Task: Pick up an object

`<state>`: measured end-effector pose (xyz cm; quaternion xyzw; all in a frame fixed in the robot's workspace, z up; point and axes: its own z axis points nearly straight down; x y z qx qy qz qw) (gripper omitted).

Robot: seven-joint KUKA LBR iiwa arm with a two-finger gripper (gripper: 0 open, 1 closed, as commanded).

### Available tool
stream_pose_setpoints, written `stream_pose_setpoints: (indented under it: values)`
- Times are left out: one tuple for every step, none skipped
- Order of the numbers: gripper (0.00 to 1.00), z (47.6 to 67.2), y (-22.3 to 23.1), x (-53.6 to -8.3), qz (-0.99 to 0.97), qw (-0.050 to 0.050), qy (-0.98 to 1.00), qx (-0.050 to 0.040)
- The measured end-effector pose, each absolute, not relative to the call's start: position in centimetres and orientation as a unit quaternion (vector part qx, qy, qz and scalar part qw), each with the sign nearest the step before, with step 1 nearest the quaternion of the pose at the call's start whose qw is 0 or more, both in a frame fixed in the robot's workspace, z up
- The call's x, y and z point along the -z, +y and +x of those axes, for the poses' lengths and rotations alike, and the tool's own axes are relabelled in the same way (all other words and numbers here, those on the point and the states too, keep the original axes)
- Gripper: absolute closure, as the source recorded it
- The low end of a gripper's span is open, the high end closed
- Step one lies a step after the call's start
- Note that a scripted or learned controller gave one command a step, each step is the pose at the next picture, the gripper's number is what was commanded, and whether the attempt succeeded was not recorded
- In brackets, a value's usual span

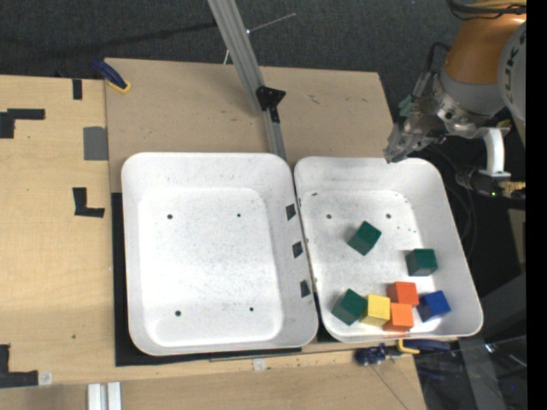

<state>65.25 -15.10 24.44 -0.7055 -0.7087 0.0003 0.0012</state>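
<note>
Several small blocks lie in the right bin (444, 196). A dark green cube (365, 237) sits near its middle. Another green cube (421, 261) rests toward the right wall. Along the near edge cluster a green block (349, 306), a yellow block (378, 307), two orange blocks (402, 295) and a blue block (434, 305). My gripper (400, 146) hangs above the bin's far right corner, well away from the blocks. Nothing shows between its fingers, and their gap is too small to read.
The left bin (137, 229) sits beside the right one, touching at the middle. A slanted metal pole (244, 49) rises behind the bins. Black tape marks lie on the wooden bench (51, 254) at the left. Cables hang at the right.
</note>
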Motion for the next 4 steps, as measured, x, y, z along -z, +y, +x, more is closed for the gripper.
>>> stream_pose_setpoints:
  values:
    - [1.00, 65.3, -9.5, -24.8, -0.705, 0.001, -0.709, 0.0002]
    - [1.00, 64.8, -4.9, -24.0, -0.705, 0.001, -0.709, -0.0006]
    - [1.00, 63.1, -0.5, -23.7, -0.705, 0.001, -0.709, -0.0007]
    - [1.00, 61.5, 4.2, -23.1, -0.705, 0.002, -0.709, -0.0008]
